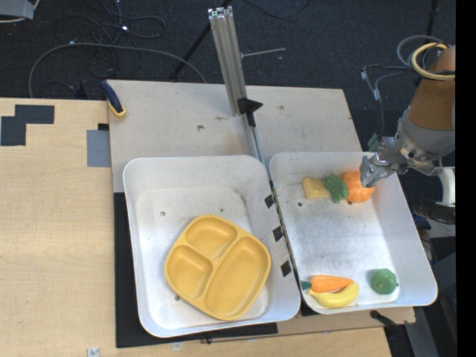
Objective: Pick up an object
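Observation:
My gripper (370, 172) hangs over the far right corner of the right bin (343, 233), just above an orange fruit (358, 190). Touching that fruit on its left is a green broccoli piece (336, 188), and a pale yellow block (314, 189) lies beside the broccoli. At the bin's near edge an orange carrot (329, 282) rests on a yellow banana (336, 297). A green round fruit (383, 280) lies to their right. From this angle the grey finger assembly shows as one lump.
The left bin (160, 192) holds a yellow divided plate (217, 265). A metal post (228, 58) rises behind the bins, with a black clamp at its foot. The arm's orange band (433, 104) stands over the bench's right edge.

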### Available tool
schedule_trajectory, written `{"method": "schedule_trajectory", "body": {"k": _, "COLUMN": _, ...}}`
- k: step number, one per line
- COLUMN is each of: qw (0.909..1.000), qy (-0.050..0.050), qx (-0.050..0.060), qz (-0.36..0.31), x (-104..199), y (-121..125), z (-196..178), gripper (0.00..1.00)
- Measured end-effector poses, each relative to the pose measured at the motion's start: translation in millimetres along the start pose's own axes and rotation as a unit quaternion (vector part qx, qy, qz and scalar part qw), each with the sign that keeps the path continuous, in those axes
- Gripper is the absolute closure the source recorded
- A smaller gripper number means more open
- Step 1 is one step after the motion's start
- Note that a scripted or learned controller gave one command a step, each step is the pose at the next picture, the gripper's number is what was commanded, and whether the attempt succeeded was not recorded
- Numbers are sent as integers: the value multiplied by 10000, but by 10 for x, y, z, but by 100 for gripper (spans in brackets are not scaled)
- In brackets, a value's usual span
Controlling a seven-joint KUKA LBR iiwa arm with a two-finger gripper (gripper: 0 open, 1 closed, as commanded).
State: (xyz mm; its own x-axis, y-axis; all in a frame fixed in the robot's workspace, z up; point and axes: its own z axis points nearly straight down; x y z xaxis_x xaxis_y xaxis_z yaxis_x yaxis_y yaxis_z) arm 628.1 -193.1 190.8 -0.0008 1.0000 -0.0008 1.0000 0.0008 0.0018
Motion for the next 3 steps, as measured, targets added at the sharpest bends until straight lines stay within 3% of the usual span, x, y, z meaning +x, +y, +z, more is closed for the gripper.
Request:
{"method": "schedule_trajectory", "body": {"k": 1, "qw": 10000, "qy": -1, "qx": -7, "qz": -5, "x": 23, "y": -91, "z": -541, "gripper": 100}}
{"method": "schedule_trajectory", "body": {"k": 3, "qw": 10000, "qy": 15, "qx": 29, "qz": -22, "x": 1179, "y": -113, "z": -451, "gripper": 100}}
